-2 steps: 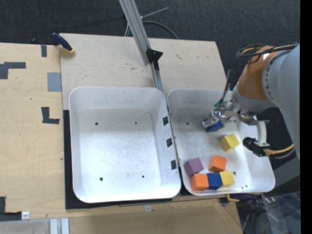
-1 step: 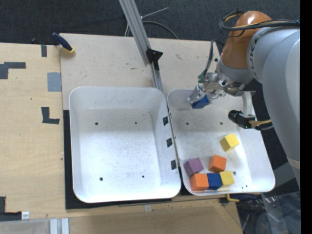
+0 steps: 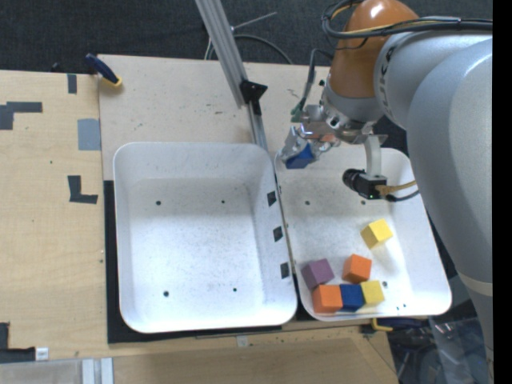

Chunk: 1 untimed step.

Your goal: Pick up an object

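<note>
A blue block [image 3: 300, 158] is sitting clamped between the fingers of the gripper [image 3: 302, 154], hanging above the far left corner of the right bin [image 3: 416, 278], close to the wall it shares with the left bin [image 3: 136, 238]. The arm [image 3: 432, 70] is reaching in from the right. Lying in the right bin's near part are a lone yellow block [image 3: 377, 233] and a cluster: purple block [image 3: 318, 273], two orange, one blue, one yellow.

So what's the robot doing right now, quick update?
Hand up over right bin's far corner, shut on blue block. Six blocks left near front. Nothing in the way.
</note>
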Available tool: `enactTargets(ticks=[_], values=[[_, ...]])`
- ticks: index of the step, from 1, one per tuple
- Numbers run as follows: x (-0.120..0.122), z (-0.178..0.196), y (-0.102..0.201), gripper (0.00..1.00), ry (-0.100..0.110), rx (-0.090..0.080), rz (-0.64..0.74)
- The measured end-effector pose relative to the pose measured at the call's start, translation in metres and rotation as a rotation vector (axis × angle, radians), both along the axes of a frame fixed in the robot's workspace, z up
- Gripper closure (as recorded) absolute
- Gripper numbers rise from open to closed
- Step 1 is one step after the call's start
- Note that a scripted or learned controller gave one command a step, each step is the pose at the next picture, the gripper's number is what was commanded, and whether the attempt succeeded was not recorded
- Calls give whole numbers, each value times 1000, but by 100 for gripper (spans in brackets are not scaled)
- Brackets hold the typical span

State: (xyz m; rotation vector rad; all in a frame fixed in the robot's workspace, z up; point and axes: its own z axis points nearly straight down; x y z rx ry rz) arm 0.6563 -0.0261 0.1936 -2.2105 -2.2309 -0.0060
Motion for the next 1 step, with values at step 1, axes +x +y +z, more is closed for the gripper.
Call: enactTargets(ticks=[1], values=[[-89, -3, 66, 100, 10, -1, -3]])
